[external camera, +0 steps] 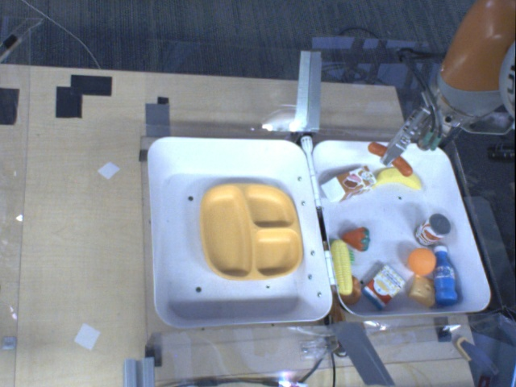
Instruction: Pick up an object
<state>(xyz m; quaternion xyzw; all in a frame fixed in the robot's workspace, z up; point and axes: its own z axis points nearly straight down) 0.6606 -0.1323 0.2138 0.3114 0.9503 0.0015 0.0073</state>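
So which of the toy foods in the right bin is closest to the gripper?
The hot dog at the bin's far edge: the gripper hangs right over it. The banana lies just beyond; the corn and orange are much farther.

Left bin (173,184): held a divided tray (250,230), sitting centrally.
Right bin (459,216): held a banana (401,179) at the back, a corn cob (342,266) at the front left, and a bottle (444,276) at the front right.
Table (72,216): carried both bins side by side.
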